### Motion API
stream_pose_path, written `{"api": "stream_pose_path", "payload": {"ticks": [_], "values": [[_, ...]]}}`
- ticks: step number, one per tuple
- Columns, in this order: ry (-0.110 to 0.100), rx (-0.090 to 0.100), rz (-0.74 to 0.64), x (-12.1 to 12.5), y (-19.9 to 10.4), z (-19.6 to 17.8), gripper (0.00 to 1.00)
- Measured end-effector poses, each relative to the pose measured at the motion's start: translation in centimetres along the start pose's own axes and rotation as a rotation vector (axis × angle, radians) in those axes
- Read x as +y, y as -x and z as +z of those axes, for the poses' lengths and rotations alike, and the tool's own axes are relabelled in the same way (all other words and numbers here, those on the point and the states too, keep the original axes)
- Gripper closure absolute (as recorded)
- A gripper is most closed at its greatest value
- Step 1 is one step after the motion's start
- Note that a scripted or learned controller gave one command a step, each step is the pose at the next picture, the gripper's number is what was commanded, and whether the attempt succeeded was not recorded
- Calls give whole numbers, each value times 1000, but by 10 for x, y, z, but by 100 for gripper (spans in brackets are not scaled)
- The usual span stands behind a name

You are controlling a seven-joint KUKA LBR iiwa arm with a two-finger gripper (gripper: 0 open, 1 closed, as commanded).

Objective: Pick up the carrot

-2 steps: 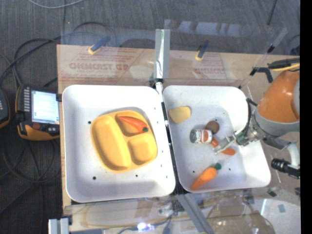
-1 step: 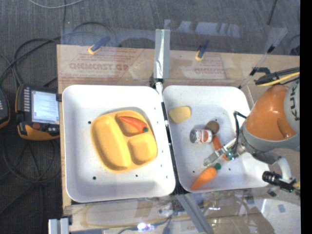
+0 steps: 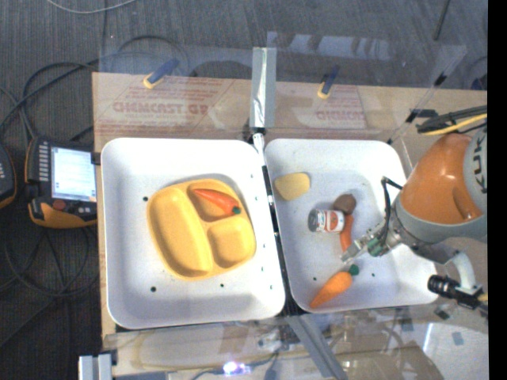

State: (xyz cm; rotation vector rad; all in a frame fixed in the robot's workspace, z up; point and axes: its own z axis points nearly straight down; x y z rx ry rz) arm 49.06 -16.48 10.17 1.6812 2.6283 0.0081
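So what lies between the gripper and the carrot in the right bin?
Nothing: in the camera view only bare white bin floor separates the gripper from the carrot just below it.

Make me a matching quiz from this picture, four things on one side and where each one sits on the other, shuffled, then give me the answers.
Things:
1. carrot
2. yellow tray
3. can
4. gripper

Places:
A. in the left bin
B. near the front edge of the right bin
C. over the right bin, just above the carrot's green end
D. lying near the middle of the right bin, beside a brown piece

Pairs: 1-B, 2-A, 3-D, 4-C
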Motion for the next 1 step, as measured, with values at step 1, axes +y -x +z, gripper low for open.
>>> {"api": "stream_pose_path", "payload": {"ticks": [1], "values": [[-14,17,-247,38,-89,-133,100]]}}
